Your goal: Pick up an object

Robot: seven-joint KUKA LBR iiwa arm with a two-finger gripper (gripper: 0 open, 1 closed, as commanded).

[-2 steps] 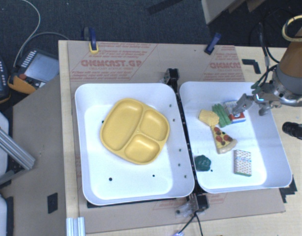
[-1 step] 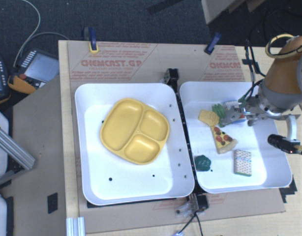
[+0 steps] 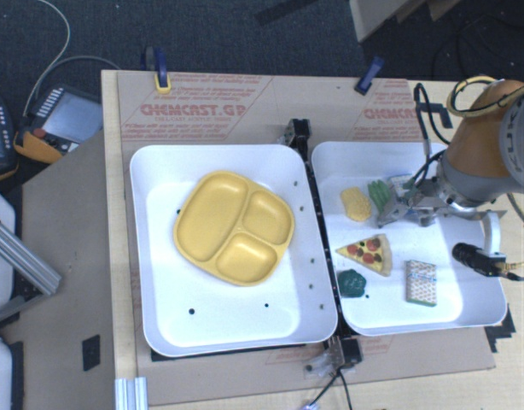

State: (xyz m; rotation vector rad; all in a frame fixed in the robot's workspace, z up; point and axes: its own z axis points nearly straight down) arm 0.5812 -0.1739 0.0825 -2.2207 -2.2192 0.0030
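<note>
While pincer (image 3: 390, 212) hovers low in right bin (image 3: 475, 314), finger gap can't tell, nothing visibly held: approach step. Green toy (image 3: 379, 193) just beside tip, yellow piece (image 3: 356, 203) beyond. Next: align, descend, close.

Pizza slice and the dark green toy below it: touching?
Apart. The camera view shows a strip of white bin floor between the pizza slice and the dark green toy.

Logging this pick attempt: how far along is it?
Early. The claw is low in the right bin beside the green item and the yellow piece, with nothing visibly gripped. The pizza slice and patterned block lie untouched. Gripping and lifting remain.
</note>
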